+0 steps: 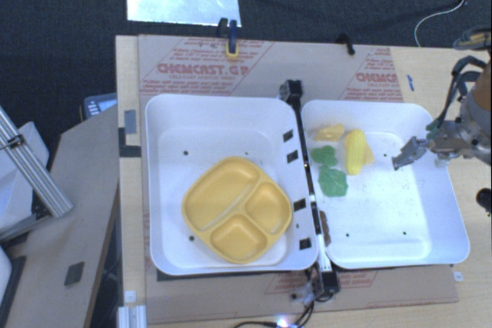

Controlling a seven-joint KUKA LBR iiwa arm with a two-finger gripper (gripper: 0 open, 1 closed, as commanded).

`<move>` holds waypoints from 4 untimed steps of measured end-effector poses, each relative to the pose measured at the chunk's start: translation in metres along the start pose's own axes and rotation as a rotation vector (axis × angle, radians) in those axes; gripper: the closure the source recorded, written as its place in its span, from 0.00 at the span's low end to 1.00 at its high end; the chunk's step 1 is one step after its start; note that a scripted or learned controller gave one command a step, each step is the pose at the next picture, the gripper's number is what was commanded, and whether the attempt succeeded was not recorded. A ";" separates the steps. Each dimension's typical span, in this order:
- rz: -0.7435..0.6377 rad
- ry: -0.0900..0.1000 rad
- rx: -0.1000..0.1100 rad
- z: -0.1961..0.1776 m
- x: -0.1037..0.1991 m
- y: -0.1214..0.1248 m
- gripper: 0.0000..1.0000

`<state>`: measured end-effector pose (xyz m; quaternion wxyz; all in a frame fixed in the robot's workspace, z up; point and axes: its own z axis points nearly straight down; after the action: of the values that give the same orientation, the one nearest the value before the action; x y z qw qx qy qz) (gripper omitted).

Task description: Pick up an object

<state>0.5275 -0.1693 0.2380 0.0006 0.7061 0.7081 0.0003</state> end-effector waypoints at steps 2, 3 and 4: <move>-0.010 0.004 0.002 0.070 0.077 0.063 1.00; -0.008 0.003 0.002 0.053 0.159 0.014 1.00; -0.006 0.003 0.004 0.054 0.209 -0.034 1.00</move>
<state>0.4928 0.0391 0.1839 -0.0020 0.7038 0.7104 0.0000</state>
